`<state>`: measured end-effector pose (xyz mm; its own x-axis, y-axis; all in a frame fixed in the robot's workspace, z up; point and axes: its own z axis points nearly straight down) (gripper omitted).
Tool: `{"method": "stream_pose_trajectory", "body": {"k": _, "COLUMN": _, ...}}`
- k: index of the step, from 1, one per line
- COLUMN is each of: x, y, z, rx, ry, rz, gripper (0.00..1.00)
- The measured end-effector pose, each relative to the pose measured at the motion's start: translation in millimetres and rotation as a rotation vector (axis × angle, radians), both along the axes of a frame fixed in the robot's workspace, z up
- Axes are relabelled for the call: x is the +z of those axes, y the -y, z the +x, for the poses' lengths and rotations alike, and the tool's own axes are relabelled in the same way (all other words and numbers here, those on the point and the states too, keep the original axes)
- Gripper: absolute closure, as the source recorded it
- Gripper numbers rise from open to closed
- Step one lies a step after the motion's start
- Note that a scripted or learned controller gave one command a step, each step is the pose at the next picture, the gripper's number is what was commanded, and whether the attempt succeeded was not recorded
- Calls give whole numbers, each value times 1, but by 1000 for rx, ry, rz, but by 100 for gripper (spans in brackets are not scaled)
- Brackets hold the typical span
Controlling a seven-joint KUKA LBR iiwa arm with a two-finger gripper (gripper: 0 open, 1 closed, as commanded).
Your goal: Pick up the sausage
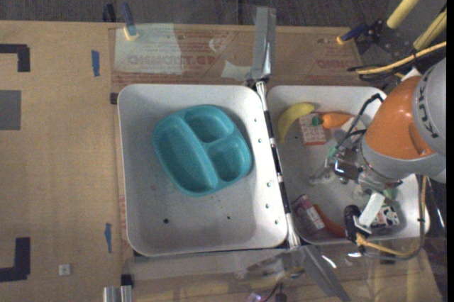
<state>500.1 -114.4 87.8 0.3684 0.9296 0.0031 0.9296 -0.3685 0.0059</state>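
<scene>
**A:** Bins first. The one with the teal plate (203, 149) in it (142, 212) gives you nothing to do. Your work is in the other bin (299, 169), where the arm (401, 130) reaches in.

**B:** And the sausage?

**A:** The sausage (318, 216) is the dark reddish piece lying flat on that bin's floor, close to the corner by the dividing wall, at the lower edge of the view. The banana (292, 116), the carrot (335, 120) and a small box (312, 129) sit together at the opposite end, well apart from it.

**B:** Where do you put the gripper?

**A:** The gripper (340, 167) hangs over the middle of the bin, between that cluster and the sausage, touching neither as far as I can see. How far open it is I cannot tell. Nothing shows in its grasp.

**B:** So which step are you on?

**A:** I'd call it the approach, with the pick not yet made. You'd want to bring the gripper towards that corner, line it across the sausage's short width, and come down without catching the wall.
</scene>
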Motion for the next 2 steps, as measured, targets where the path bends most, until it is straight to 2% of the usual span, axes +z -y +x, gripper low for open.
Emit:
{"method": "stream_pose_trajectory", "body": {"k": 1, "x": 0, "y": 0, "z": 113, "rx": 46, "ry": -2, "rz": -3, "gripper": 0}}
{"method": "stream_pose_trajectory", "body": {"k": 2, "x": -2, "y": 30, "z": 147, "rx": 159, "ry": -97, "rz": 12, "gripper": 0}}
